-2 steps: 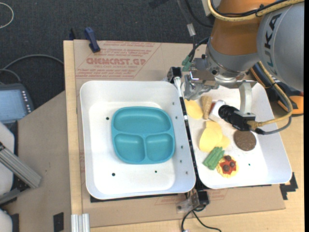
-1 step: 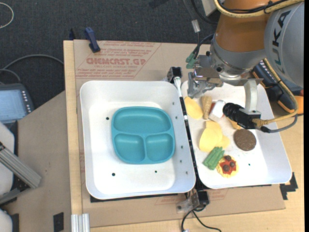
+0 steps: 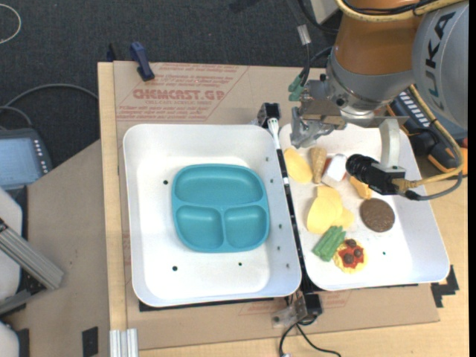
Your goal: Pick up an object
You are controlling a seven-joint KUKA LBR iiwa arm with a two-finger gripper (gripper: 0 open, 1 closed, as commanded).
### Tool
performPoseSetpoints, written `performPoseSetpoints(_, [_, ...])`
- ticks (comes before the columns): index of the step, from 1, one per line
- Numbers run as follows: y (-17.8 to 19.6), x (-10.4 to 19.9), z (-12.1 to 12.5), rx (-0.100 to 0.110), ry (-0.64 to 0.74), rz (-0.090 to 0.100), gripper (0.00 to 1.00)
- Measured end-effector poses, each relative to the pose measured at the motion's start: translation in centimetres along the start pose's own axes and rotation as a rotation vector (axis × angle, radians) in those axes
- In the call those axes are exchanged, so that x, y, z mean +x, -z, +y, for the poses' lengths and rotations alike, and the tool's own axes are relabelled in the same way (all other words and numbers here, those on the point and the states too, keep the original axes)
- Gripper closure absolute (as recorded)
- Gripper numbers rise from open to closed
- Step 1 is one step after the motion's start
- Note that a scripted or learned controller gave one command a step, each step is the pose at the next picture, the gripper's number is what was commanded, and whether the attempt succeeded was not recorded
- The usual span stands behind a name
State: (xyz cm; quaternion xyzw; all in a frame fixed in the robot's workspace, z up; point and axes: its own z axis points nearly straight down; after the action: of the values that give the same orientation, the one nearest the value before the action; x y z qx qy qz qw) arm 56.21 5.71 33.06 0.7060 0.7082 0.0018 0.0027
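**Over the right bin: gripper above the toy food**

Over the right bin we see the gripper hanging at the far left corner, just above a yellow piece; we cannot tell whether it is spread or closed. Near it lie a cone, a brown disc, a green piece and a small pizza. A teal tray sits in the left bin.

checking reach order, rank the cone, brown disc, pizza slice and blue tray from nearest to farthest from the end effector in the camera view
1. cone, just below the end effector, at the top of the right bin.
2. brown disc, lower right in that bin.
3. pizza slice, near that bin's front.
4. blue tray, in the left bin; close to the pizza slice in distance, too close to rank firmly.
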Motion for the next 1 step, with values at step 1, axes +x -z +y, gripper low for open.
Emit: performPoseSetpoints(1, [-3.91, -4.70, 0.43, 0.011, -0.007, 0.001, 1.00])
